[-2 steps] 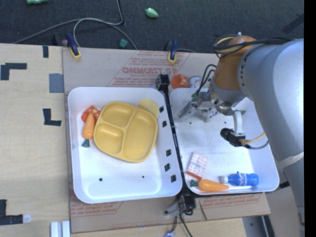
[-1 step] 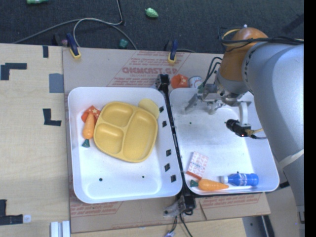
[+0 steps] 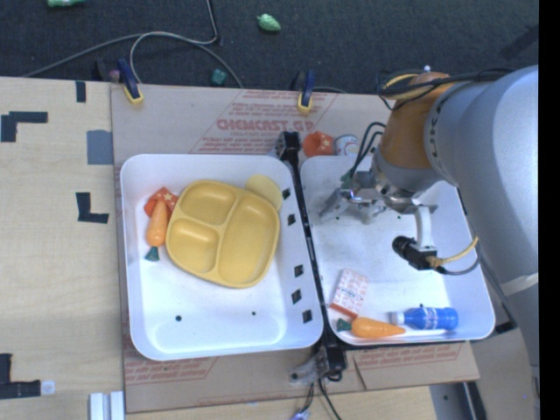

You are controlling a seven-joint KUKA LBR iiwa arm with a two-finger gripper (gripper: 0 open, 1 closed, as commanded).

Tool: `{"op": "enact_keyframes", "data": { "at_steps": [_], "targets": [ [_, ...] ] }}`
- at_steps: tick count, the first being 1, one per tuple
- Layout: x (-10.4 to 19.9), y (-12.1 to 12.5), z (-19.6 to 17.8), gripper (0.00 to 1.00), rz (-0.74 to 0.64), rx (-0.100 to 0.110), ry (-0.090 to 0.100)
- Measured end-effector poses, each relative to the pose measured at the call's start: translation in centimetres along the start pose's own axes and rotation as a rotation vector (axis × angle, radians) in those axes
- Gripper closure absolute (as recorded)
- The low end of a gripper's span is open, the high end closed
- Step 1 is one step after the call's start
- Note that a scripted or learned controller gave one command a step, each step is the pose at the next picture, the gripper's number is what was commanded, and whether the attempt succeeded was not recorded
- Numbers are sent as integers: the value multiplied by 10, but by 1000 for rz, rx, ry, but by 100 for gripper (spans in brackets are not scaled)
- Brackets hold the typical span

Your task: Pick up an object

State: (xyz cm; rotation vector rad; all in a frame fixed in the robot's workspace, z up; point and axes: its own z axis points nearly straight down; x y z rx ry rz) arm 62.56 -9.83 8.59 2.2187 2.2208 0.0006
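Nearest the camera, along the right bin's front wall, a toy carrot, a blue-capped bottle and a small carton are crowded together. Farther back, the hand is lowered over bare floor; its spread cannot be told. A closure there would likely catch nothing.

You are looking down on a pale wooden bench top marked with dark grey tape shapes. A brown printed cardboard sheet lies on it, held at its far edge by 2 yellow-and-blue spring clamps. Beyond the bench runs dark grey carpet floor, crossed by a thin pale cable, with 2 small green scraps lying on it. Light is even and soft.
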Motion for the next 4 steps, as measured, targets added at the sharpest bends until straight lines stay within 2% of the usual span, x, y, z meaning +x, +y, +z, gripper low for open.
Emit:
{"op": "enact_keyframes", "data": {
  "at_steps": [1, 2, 3, 4],
  "targets": [
    [-3, -18, -1, 0, 0, -2, -1],
    [5, 17, 0, 0, -1, -2, 0],
    [-24, 44, 0, 0, -1, -2, -1],
    [1, 12, 0, 0, 0, 0, -1]
  ]
}}
